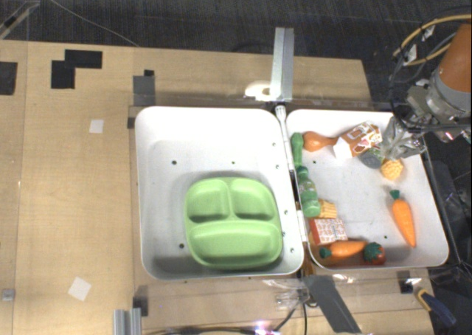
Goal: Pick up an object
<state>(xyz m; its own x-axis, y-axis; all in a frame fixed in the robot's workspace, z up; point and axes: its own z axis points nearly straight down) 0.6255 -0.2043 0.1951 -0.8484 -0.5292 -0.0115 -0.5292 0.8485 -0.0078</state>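
The gripper (396,150) is seen low in the right bin (361,208), at its far right corner; whether it is wide, narrow or holding anything cannot be told. Just below it a small yellow corn piece (392,170) lies, judged light, hard and bumpy, best taken across its short width. Touching the gripper's left side a crinkly snack packet (363,139) is found. Two carrots (403,220) are counted nearer the camera, one green divided plate (233,221) in the left bin (162,149), well away

Robot lab: bench (66,201), white bins (158,142).
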